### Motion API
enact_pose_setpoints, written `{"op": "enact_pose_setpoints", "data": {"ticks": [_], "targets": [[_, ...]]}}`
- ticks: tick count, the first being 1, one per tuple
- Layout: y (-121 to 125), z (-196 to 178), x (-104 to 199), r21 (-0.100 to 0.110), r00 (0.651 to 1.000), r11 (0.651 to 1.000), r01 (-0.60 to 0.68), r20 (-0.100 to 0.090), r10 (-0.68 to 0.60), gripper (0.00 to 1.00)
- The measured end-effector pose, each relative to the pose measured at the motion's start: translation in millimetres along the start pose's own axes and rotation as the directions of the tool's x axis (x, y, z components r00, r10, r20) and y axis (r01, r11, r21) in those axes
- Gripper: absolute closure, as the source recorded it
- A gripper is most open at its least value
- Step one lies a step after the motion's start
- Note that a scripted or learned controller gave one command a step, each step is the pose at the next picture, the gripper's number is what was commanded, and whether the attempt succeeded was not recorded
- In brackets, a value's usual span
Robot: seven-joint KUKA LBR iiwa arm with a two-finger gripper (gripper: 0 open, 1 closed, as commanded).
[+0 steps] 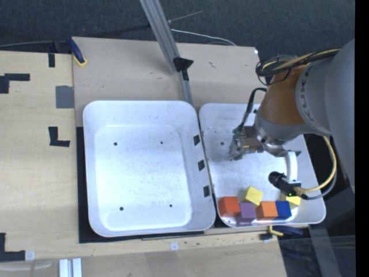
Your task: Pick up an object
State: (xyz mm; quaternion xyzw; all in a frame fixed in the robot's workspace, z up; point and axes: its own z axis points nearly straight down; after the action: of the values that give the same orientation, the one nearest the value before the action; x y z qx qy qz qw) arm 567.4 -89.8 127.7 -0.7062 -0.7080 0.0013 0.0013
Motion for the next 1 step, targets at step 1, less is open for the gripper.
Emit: {"op": "enact_pose_setpoints", "data": {"ticks": [1], "targets": [[-7.7, -286.1, -37.9, -0.012, 1.000, 1.000, -0.002, 0.003, 0.002, 1.00]]}}
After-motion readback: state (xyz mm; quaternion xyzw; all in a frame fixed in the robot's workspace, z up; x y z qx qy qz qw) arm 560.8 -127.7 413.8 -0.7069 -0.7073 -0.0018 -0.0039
